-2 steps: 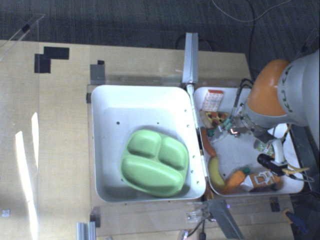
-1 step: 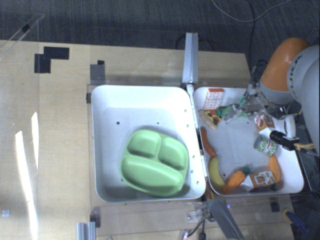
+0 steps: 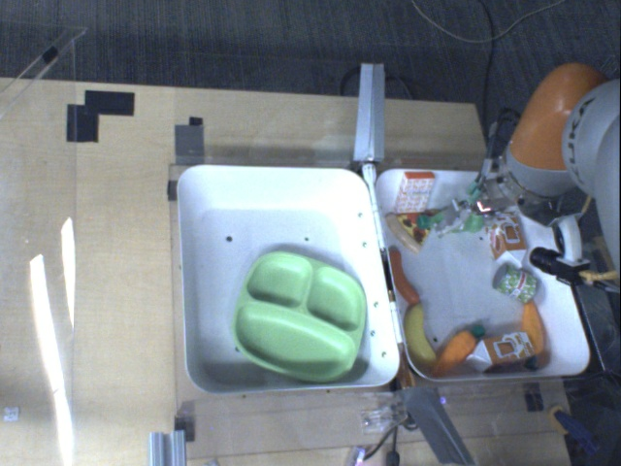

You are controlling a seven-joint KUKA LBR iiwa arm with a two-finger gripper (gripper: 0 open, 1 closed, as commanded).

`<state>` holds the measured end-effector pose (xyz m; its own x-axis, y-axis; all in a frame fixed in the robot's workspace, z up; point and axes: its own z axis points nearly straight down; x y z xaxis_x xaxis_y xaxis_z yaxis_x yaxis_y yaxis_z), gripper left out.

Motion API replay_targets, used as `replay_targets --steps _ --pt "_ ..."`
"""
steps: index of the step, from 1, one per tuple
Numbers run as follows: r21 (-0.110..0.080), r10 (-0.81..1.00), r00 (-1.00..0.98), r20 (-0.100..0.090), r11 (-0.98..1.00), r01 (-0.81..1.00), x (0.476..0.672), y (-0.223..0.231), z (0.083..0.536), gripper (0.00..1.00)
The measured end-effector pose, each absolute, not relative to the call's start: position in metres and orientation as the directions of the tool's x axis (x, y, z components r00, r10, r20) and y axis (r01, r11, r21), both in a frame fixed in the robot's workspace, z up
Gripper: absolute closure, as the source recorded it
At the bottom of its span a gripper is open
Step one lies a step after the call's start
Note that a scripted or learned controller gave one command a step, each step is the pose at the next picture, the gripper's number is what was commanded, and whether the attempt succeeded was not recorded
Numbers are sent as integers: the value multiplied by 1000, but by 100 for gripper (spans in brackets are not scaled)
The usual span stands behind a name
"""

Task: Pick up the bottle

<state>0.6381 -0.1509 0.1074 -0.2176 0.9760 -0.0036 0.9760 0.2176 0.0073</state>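
Two white bins are set side by side on the worktop (image 3: 116, 260), divided by a metal rail (image 3: 370, 115). The left bin (image 3: 209, 212) is taken up in its near half by a green tray (image 3: 302, 315) with three wells, turned at an angle; bare floor is left along its far and left walls. The right bin (image 3: 456, 280) is crowded round its edges while its middle is left open. A white card (image 3: 414, 193) with red print is seen at the far left corner, the print too small to be read. Along the left wall a brown sausage (image 3: 402, 278) and a banana (image 3: 418, 334) are laid; a carrot (image 3: 456, 349) and a small carton (image 3: 509, 349) with an orange label are found against the near wall, and an orange piece (image 3: 532, 324) lies near the right wall. A small green-and-white can (image 3: 515, 282) rests right of centre, its label unreadable. The bottle (image 3: 454, 221), clear with a green end, is seen lying on its side toward the far wall, just beside the hand (image 3: 482, 204). The arm (image 3: 558, 139) is brought in over the far right corner, so little room is left there. Whether the hand is clenched or released cannot be told, and nothing is shown between its fingers.
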Motion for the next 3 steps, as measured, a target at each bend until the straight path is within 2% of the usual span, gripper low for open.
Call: replay_targets --steps 1,2,3 --pt "-17 979 -205 5 205 979 666 -156 88 0" --pt "-19 977 -212 3 212 977 667 -156 99 100" --pt "9 995 -101 0 101 995 671 -62 188 100"
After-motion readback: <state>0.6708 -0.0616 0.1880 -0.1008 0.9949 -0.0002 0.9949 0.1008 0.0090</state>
